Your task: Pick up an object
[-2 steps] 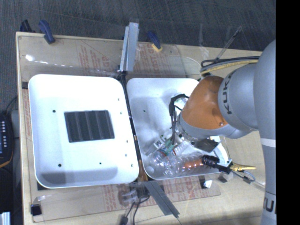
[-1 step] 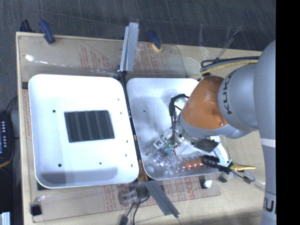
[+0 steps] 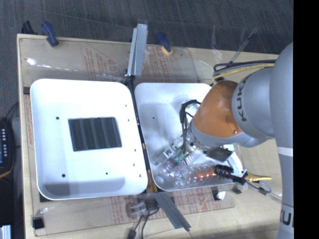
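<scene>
You are reaching the gripper (image 3: 180,152) into the right bin (image 3: 154,103) clutter (image 3: 182,171); finger state unclear, so next confirm a grasp.

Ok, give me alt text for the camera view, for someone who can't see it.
A grey robot arm with an orange band reaches from the right down into the right bin, over a heap of clear plastic clutter at its near end. The left bin has a dark ribbed panel in its floor.

I see a heap of clear, crinkled plastic objects (image 3: 182,169) lying at six o'clock in the right bin (image 3: 154,103), against its near wall.
</scene>
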You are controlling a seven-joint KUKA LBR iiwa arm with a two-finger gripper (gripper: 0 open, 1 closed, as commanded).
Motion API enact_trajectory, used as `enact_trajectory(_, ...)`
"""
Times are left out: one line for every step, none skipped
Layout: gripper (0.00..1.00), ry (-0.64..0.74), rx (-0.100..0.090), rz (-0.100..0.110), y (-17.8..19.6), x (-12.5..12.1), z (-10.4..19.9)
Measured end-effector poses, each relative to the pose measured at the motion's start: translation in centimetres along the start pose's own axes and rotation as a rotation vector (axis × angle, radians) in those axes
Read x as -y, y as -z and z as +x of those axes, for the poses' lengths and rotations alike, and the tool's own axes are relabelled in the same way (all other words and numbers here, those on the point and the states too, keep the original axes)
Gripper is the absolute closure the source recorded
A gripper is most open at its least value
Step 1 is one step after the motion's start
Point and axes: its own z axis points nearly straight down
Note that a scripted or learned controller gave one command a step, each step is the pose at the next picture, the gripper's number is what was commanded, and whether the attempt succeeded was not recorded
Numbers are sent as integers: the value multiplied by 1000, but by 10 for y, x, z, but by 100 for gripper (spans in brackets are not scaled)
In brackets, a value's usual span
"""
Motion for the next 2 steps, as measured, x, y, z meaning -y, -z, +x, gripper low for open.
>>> enact_trajectory(0,0,0,0,0,0,0)
enact_trajectory(0,117,3,-2,1,-8,-28)
